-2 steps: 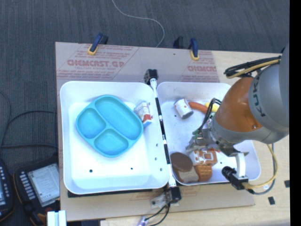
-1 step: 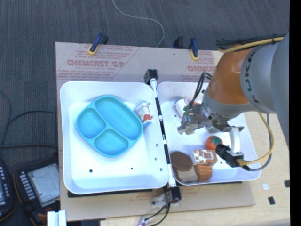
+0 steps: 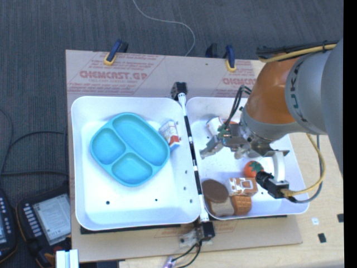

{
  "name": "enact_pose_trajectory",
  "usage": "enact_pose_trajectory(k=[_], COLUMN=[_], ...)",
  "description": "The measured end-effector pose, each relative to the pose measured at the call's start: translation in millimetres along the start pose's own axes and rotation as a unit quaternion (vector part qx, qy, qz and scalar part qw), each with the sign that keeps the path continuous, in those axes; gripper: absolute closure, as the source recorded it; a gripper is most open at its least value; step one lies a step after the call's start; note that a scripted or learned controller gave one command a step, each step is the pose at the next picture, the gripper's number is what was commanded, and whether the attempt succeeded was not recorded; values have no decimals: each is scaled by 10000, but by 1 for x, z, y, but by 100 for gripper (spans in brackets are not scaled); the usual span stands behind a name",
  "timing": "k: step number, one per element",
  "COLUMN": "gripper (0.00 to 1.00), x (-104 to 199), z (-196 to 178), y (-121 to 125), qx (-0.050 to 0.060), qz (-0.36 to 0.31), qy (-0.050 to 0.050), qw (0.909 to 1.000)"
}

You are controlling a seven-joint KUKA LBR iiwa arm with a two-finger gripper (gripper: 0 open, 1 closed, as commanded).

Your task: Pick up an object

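1. The grey two-finger gripper point(image 3: 215, 145) is hovering low inside the right white bin point(image 3: 295, 205); whether it is gripping anything cannot be told.
2. A round brown disc point(image 3: 215, 190) is lying below it, an orange-red ball point(image 3: 254, 168) to its right.

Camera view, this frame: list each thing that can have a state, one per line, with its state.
Blue divided plate: flat in the left bin, compartments bare.
Crumpled wrapper: in the left bin, against the plate's right rim.
Brown round piece: lying in the right bin, near its front wall.
Orange toy: in the right bin, beside the arm.
Claw: low inside the right bin, nothing seen between it.
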State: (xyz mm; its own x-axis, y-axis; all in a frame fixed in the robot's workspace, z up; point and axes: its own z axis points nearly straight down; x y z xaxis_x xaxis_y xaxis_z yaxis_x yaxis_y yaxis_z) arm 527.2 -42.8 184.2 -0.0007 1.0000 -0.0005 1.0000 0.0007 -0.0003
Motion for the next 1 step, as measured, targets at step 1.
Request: enact_pose_trajectory(k=[1], gripper=[0], x=[-71], z=[97], y=[-42], qx=[-17], qz=[10], qy=[-3], qw=[10000])
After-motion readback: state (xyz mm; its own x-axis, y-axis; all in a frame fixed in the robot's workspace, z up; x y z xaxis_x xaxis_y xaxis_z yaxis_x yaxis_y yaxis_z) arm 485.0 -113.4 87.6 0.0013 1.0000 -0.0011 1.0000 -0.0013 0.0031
